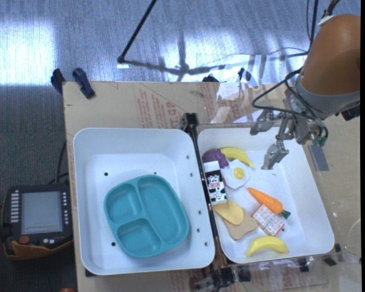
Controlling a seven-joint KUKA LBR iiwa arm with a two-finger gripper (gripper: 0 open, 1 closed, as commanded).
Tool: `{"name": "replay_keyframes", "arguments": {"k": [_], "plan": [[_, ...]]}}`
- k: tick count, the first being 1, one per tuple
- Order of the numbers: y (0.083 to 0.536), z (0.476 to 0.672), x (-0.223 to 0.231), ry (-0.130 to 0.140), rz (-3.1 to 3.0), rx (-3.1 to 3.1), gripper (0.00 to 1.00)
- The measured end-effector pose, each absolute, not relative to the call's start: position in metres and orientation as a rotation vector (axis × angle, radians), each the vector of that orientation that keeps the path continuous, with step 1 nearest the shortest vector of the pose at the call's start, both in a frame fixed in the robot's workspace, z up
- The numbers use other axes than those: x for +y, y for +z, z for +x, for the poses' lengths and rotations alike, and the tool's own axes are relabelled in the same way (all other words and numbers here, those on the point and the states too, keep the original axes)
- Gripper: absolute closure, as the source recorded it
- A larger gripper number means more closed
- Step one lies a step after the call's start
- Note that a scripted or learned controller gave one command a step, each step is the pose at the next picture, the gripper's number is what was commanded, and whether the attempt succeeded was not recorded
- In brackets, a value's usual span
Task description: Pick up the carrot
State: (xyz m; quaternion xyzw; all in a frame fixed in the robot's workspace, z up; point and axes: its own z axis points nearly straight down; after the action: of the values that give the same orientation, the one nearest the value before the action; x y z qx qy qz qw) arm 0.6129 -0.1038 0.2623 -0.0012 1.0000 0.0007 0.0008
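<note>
I saw the carrot in the right bin, just right of the fried egg. Gripper hung above the egg's upper right; couldn't tell its opening, nothing visibly held.

Grey-blue carpet floor with a bright patch of light on the left, a black tripod stand casting thin shadows, a cardboard-topped bench, and a teach pendant sitting off its left side.

The end effector hangs above the carrot in the right bin.
</note>
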Motion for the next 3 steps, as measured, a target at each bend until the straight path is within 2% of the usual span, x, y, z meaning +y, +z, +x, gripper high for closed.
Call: {"name": "replay_keyframes", "arguments": {"k": [1, 2, 3], "plan": [[0.117, 0.573, -0.143, 0.009, -0.139, 3.155, 0.00], [0.095, 0.538, -0.166, 0.007, 0.002, 3.125, 0.00], [0.096, 0.530, -0.177, 0.007, 0.324, 3.106, 0.00]]}}
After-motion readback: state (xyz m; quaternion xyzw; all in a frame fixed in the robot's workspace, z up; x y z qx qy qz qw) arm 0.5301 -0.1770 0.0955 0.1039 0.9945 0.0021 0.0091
